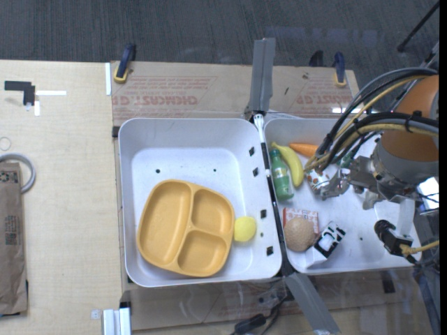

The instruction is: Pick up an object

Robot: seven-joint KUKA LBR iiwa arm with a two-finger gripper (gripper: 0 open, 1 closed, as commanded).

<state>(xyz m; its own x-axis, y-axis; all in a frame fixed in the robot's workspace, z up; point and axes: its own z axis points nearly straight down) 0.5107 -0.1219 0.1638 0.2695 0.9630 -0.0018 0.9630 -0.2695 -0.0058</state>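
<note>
Nearest your camera in the right bin (363, 253) lie a brown rounded object (299, 234) and a small black-and-white item (329, 241), just beside each other. The rounded object looks light and firm; take it across its widest part, since a curved skin may slip. Behind them you have a green bottle (282, 175), a banana (292, 162) touching it and a carrot (304, 148). Your gripper (331, 185) hangs over that bin near the banana; whether it is spread or pressed together cannot be told, and nothing is seen in it. Across the divider, the left bin (133, 208) carries a yellow divided plate (186, 227) and a yellow ball (244, 229).
</note>
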